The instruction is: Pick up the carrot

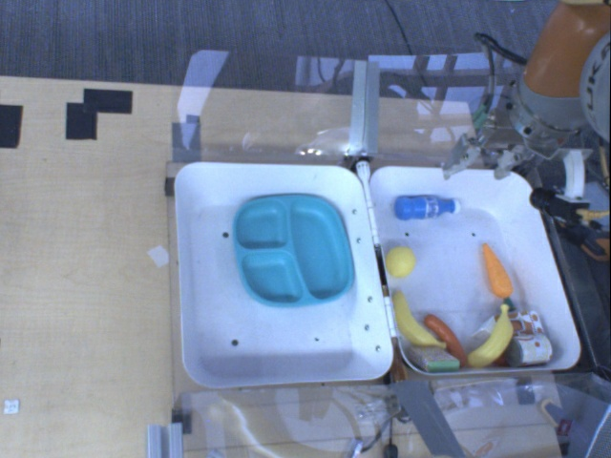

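Starting at the near edge of the right bin, a small heap of toy food crowds the corner: two bananas, a red sausage-like piece, a green block and a small can or jar lying just beside them. A little farther in, near the bin's right wall, lies the carrot, orange and tapered, apart from the heap and touching nothing that can be made out. Its long axis runs roughly near-to-far with a slight tilt, the thin tip toward the far side and the thick end toward the heap. A yellow ball sits by the divider, and a blue bottle lies on its side toward the far wall. The left bin holds a blue divided plate. Farthest of all, the gripper hangs over the far rim of the right bin, with nothing visible between its fingers; whether they stand wide or narrow cannot be told from this slant. The carrot lies toward the near side of the gripper and slightly to the view's right, so the coming move looks like a reach toward the camera and then a descent, with the fingers best set to close across the carrot's narrow width, not along its length.
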{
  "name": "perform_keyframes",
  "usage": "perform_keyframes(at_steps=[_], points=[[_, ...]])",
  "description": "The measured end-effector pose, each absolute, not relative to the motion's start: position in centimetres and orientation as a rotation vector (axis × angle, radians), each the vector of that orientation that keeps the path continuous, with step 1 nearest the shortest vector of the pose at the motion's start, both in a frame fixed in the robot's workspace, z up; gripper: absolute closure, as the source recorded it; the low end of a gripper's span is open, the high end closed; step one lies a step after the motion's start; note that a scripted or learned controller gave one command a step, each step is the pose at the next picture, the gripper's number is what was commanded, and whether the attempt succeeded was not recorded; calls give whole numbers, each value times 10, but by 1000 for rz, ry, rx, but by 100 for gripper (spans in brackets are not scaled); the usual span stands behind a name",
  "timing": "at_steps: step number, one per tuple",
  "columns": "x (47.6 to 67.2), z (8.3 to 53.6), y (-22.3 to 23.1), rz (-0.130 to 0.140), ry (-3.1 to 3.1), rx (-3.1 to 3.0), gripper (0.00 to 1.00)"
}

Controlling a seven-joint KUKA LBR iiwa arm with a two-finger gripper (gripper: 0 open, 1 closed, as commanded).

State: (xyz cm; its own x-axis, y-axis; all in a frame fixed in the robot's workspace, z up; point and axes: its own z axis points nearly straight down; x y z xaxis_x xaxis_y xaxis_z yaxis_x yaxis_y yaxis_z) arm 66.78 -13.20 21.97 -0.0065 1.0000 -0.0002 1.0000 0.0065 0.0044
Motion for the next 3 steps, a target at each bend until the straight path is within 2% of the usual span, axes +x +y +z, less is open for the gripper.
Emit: perform_keyframes(at_steps=[1, 2, 3], points=[[648, 118, -205, 2, 2109, 2324, 0], [596, 88, -199, 7, 2222, 2210, 0], [599, 101, -197, 17, 2219, 2205, 100]])
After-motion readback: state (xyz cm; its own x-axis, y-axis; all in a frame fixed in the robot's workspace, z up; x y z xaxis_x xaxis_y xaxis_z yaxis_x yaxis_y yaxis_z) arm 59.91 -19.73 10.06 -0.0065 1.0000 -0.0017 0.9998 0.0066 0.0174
